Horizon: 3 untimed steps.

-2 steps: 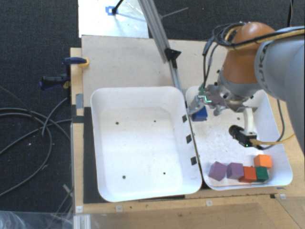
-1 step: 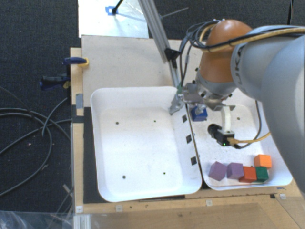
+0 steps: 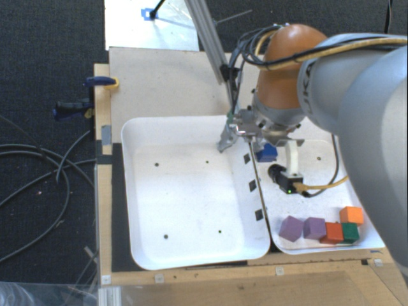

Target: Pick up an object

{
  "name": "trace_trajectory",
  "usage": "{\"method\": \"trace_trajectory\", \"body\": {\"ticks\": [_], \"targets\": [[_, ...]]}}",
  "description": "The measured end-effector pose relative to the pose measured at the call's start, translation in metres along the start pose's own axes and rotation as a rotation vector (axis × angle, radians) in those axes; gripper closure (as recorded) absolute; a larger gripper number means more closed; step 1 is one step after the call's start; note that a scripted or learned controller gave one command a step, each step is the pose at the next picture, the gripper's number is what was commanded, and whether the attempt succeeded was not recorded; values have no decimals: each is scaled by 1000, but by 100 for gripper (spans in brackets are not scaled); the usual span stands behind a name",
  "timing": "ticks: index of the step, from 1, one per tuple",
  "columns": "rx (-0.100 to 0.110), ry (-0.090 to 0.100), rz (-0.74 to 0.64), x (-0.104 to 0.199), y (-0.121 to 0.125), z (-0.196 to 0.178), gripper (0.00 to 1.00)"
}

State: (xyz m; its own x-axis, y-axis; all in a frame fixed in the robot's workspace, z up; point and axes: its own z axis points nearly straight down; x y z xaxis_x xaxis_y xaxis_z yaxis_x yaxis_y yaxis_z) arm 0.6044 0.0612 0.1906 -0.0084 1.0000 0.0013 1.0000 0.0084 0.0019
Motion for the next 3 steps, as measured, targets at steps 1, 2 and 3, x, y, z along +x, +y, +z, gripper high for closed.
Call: {"method": "trace_trajectory", "body": {"ticks": [1,2,3], "targets": [[-3,-3,13,-63,-35,-52,0],[2,-5,14,-140,13,3,0],[1,-1,3,-116,10,0,0]]}}
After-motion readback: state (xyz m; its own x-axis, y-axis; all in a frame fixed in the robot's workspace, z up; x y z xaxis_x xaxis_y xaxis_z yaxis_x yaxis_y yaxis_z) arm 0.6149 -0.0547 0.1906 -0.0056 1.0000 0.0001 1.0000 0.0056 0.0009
